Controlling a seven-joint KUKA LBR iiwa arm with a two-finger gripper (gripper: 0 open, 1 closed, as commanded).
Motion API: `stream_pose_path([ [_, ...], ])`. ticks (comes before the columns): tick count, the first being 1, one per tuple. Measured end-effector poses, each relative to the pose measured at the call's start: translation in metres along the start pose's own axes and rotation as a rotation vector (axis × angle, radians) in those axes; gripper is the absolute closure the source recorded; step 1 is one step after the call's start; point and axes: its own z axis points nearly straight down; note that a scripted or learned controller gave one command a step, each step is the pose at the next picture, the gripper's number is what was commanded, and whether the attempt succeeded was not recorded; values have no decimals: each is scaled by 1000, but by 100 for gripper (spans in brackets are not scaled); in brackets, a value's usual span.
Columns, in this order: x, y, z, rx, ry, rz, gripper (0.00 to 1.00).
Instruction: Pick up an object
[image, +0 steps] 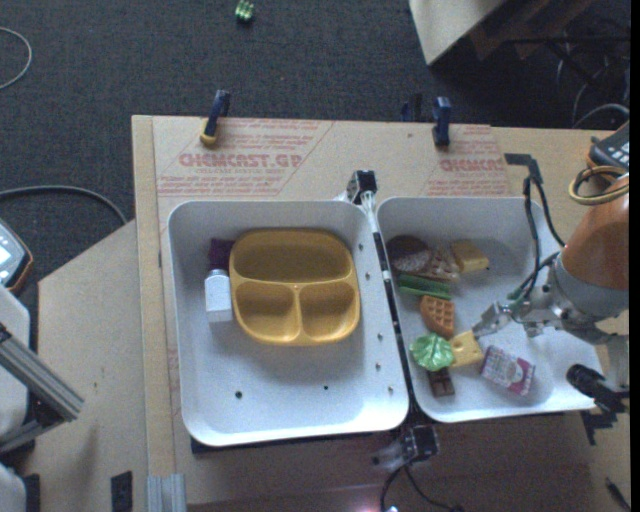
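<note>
My gripper (497, 319) hangs over the right bin (520, 215), reaching in from the right below the arm's orange band. Its tip is just right of a waffle (437, 314) and a yellow cheese wedge (466, 348), and above a pink and white carton (507, 371). I see nothing held in it. Further left lie a green lettuce leaf (432, 351), a chocolate bar (441, 381), a green bean pod (424, 289), a sandwich (428, 265), a brown cookie (404, 245) and a yellow block (469, 257).
The left bin (270, 405) bears a yellow divided plate (295, 286), a white bottle (218, 296) and a small purple thing (220, 249). A ridge with a cable (383, 280) separates the bins. Clamps (215, 115) hold the board's far edge.
</note>
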Motion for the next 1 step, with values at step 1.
stream_pose_path([
  [1, -1, 1, -12, -4, -2, 1, 100],
])
